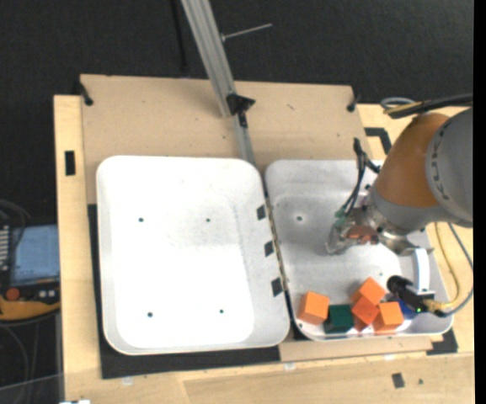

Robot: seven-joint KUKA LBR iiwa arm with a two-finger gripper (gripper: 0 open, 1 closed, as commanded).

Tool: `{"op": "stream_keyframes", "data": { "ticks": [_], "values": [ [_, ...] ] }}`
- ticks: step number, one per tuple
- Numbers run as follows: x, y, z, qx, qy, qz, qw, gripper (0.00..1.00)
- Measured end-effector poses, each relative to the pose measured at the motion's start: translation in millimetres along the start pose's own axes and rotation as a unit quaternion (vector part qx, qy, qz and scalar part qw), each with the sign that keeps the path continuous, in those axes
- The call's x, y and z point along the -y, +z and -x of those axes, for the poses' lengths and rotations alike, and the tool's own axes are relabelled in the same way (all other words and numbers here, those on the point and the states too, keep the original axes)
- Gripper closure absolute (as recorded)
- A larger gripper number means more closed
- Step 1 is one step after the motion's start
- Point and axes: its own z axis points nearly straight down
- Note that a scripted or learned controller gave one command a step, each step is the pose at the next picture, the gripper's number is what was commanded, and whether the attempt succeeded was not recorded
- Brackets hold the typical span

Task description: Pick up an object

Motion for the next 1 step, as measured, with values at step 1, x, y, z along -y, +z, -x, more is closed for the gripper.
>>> {"op": "stream_keyframes", "data": {
  "ticks": [1],
  "values": [
    [-1.2, -64.0, -2.2, 0.002, -0.009, 0.001, 1.0, 1.0]
  ]
}}
